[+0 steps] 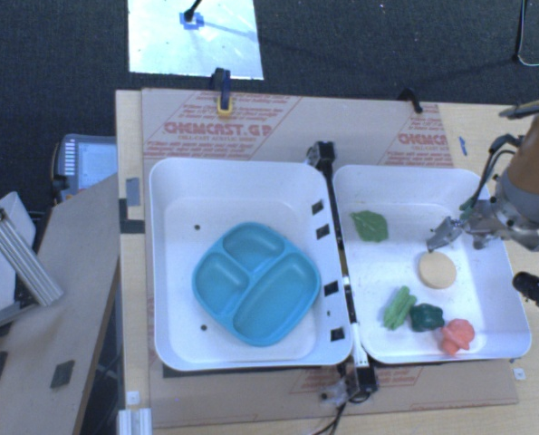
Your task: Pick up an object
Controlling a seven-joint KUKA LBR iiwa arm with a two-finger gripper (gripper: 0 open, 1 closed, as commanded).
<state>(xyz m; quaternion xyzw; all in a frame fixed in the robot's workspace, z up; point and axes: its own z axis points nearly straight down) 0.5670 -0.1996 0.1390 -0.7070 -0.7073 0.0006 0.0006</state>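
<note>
Seen from above, two white bins sit side by side on the counter. The left bin holds a blue divided plate. In the right bin lie a green leaf, a round tan cookie, a light green pod, a dark green lump and an orange-pink piece — the last three grouped near the front wall. The arm reaches in from the right; its tool hangs just above the cookie, apparently touching nothing — whether its tips are spread or pressed together cannot be told.
</note>
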